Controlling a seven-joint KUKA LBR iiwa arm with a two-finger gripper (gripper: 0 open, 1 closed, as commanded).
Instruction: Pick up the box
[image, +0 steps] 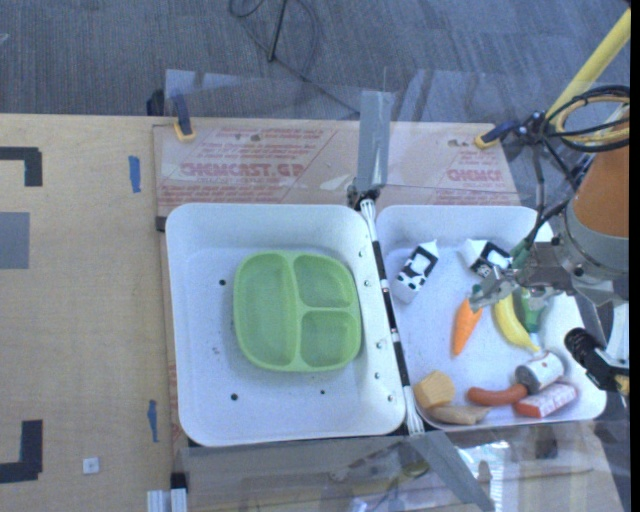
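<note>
The box (547, 402) is small, red and white, and lies flat in the near right corner of the right bin (400, 330). A short white and grey can (540, 371) lies just behind it and a red sausage (495, 395) just to its left. My gripper (497, 288) hangs over the middle of the right bin, between the carrot top (465, 322) and the banana (513, 322). It is well behind the box and apart from it. The arm's orange band (605, 200) is at the right edge.
The right bin also holds a black-and-white cow toy (415, 270), a small black-and-white item (489, 257), a green object (531, 312), a bread piece (434, 388) and a tan pastry (460, 413). A green divided plate (297, 311) sits in the left bin (200, 330).
</note>
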